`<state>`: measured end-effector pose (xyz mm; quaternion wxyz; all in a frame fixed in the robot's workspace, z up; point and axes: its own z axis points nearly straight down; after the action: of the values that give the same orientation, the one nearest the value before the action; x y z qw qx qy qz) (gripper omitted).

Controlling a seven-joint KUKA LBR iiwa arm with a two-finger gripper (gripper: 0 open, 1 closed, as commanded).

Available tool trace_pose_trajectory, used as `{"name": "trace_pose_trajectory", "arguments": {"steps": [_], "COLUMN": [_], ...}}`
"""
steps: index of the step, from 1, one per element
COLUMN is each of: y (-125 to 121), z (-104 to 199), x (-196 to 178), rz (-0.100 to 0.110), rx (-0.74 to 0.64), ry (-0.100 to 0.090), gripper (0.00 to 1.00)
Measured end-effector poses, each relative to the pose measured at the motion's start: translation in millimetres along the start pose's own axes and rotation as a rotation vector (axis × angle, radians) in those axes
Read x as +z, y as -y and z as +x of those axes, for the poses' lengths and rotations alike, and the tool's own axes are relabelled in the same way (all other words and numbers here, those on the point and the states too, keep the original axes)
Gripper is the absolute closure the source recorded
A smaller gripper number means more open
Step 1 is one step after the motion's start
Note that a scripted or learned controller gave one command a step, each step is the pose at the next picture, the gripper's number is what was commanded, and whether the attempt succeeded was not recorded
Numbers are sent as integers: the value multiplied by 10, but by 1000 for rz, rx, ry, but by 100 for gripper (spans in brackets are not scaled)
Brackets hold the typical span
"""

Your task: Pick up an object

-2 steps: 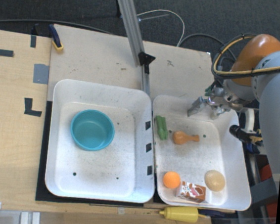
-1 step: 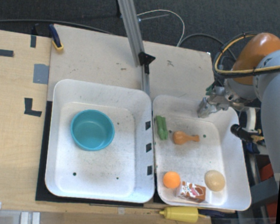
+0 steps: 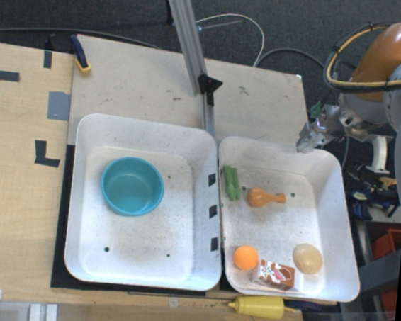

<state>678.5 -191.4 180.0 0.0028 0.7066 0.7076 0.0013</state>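
Note:
My gripper point(image 3: 309, 141) hangs above the far right rim of the right bin point(image 3: 343, 214), with nothing seen between its fingers. Inside that bin lie a green pod-shaped piece point(image 3: 231, 182) near the left wall, an orange-brown pear-like toy point(image 3: 263, 197) in the middle, an orange ball point(image 3: 246, 258), a red and white packet point(image 3: 276, 274) and a beige egg-like ball point(image 3: 308, 259) along the front. A teal bowl point(image 3: 132, 186) sits in the left bin point(image 3: 82, 201). All the objects lie well below and in front of the gripper.
A yellow mustard-style bottle point(image 3: 259, 306) lies on the bench just outside the right bin's front edge. A grey pole point(image 3: 189, 34) slants down to the divide between the bins. Cables run across the dark floor behind the bench.

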Motion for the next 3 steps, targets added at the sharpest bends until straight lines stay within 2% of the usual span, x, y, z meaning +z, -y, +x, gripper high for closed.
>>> {"name": "trace_pose_trajectory", "arguments": {"steps": [1, 2, 3], "y": [-17, -28, 82], "z": [1, 4, 570], "x": [-530, -867, -905], "rz": [1, 2, 7], "rx": [0, 0, -5], "ry": [0, -1, -4], "gripper": [100, 100, 100]}}
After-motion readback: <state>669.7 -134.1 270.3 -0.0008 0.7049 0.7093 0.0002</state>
